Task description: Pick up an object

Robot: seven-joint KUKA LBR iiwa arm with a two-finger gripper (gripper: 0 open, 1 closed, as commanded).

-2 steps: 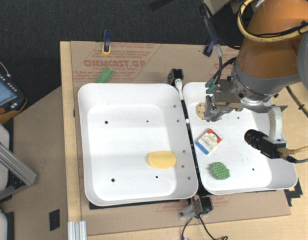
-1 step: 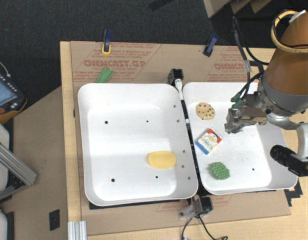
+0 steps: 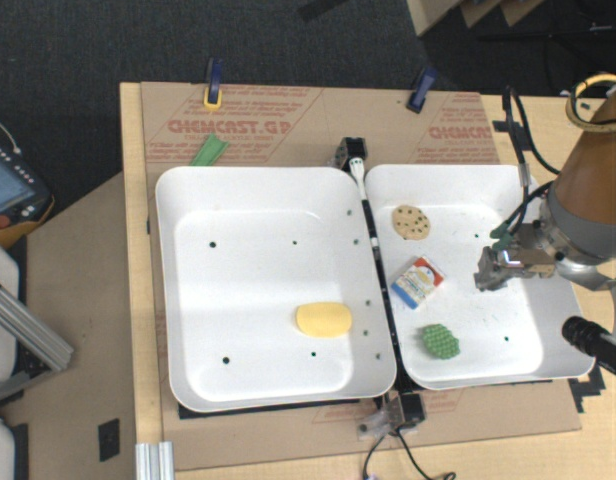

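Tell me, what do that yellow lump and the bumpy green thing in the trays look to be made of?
The yellow lump looks like smooth, matte soft plastic or foam: rounded edges, even colour, no shine. The bumpy green thing seems rubbery or moulded plastic, its surface covered in small knobs. Both are guesses from looks alone.

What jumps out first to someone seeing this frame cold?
Probably the yellow oval object, alone in the left bin near its front. Next, the gripper on the grey and orange arm, over the right bin, where a cookie, a small red, white and blue packet and a green bumpy ball lie in a loose line to its left.
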